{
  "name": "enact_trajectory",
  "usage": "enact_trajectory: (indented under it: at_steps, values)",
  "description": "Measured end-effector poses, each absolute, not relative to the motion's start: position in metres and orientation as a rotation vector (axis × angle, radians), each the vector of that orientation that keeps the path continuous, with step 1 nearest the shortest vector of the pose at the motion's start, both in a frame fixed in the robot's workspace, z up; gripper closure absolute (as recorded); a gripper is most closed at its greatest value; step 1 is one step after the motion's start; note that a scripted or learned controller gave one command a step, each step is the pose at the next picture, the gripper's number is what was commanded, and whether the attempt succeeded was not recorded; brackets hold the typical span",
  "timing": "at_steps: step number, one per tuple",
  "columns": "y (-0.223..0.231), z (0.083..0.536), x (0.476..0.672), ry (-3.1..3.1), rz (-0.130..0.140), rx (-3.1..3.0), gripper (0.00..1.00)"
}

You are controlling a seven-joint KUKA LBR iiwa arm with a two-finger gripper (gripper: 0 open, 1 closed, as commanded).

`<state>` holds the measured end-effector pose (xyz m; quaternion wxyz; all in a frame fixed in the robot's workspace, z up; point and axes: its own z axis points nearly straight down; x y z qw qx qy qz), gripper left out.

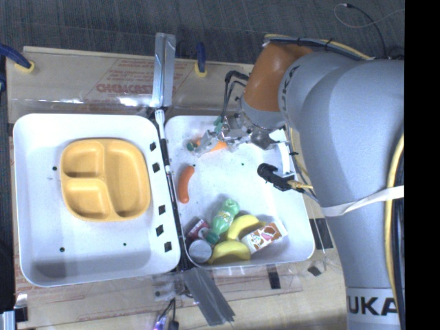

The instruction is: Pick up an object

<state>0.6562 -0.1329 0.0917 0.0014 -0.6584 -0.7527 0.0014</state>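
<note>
My gripper (225,132) is low over the far left part of the right bin (289,215), under the orange wrist band. A small orange and green toy, like a carrot (208,144), lies right at its tip; whether they touch is unclear. Further forward on the bin floor are an orange sausage (185,183), a green bottle (222,218), two yellow bananas (234,243), a small red and white carton (265,234) and a can (199,251), clustered at the near edge.
The left bin (34,239) holds a yellow divided plate (105,178). A ridge with black clips (163,184) separates the bins. The large grey arm (344,150) covers the right side of the right bin.
</note>
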Motion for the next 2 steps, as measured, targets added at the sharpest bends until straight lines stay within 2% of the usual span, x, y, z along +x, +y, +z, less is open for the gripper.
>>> enact_trajectory:
  at_steps: [1, 2]
  values:
    - [-0.11, 0.108, 0.515, -2.707, 0.001, -1.588, 0.0]
    - [-0.133, 0.098, 0.482, -2.851, -0.01, -1.352, 0.0]
